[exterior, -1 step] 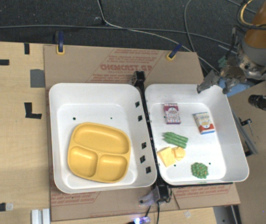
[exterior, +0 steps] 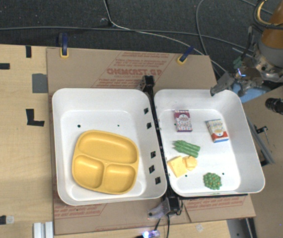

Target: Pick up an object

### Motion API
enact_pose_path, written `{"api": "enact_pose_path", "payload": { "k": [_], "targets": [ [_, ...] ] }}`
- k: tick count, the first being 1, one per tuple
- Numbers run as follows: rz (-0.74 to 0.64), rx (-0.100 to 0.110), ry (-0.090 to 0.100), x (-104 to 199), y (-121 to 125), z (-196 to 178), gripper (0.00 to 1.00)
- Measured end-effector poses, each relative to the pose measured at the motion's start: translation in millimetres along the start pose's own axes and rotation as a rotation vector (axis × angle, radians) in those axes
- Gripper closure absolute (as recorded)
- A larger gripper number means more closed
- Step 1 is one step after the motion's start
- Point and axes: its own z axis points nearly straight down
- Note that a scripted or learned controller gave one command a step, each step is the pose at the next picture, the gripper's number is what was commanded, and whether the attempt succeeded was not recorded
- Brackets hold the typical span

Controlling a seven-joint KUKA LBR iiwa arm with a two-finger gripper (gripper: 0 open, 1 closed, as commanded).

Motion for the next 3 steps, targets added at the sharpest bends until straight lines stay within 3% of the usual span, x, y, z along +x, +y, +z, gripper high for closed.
{"api": "enact_pose_path", "payload": {
  "k": [2,3],
  "targets": [
    [0.000,0.005,0.000,12.9,-4.5,120.5,0.00],
    [-0.002,-0.009,-0.007,17.2,-1.0,174.4,0.00]
  ]
}}
